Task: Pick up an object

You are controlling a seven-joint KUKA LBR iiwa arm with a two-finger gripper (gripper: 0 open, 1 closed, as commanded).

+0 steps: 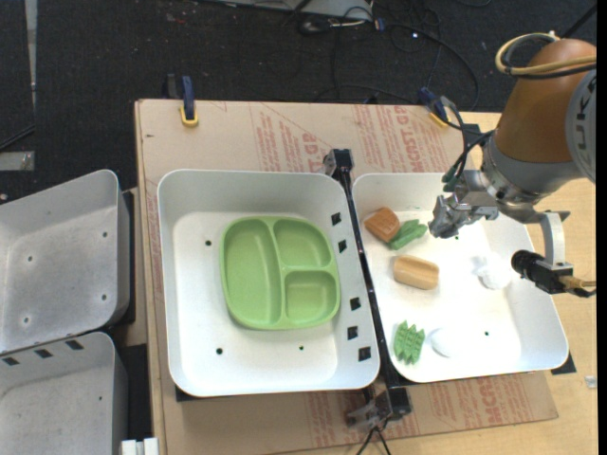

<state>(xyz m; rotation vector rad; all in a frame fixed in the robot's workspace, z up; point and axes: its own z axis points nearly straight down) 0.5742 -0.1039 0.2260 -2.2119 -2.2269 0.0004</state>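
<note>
Brown bread-like block (pixel 382 224) touching a small green piece (pixel 409 234), tan loaf-shaped block (pixel 415 272) below them, ridged green piece (pixel 409 341) beside a white lump (pixel 442 342), right bin

I saw two white bins (pixel 180 254) on a tan board printed with red lettering (pixel 285 136). The left bin held a pale green divided plate (pixel 281 273). In the right bin lay a brown block (pixel 383 224), a green piece (pixel 409 234), a tan loaf (pixel 415 272), a green ridged piece (pixel 409 341) and white bits (pixel 493 275).

Claw (pixel 447 220) over R bin (pixel 541 349), nr green block (pixel 409 234).
</note>
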